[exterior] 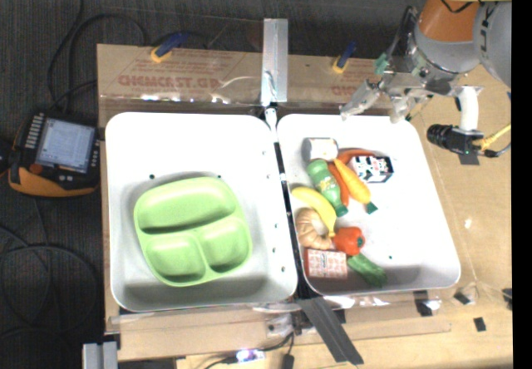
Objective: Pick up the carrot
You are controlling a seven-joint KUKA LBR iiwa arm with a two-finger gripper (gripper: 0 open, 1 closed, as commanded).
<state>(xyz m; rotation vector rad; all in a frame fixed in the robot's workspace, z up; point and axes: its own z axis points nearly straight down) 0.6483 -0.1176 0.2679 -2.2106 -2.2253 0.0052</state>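
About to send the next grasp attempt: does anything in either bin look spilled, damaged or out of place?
Nothing stands out. The toy foods lie heaped along the left side of the right bin, the carrot among them, beside the green bottle. The green tray sits flat in the left bin. The hand is over the right bin's far rim.

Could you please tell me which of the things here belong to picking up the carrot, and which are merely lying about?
For the job:
carrot
claw

Lying about:
banana
green bottle
green tray
milk carton
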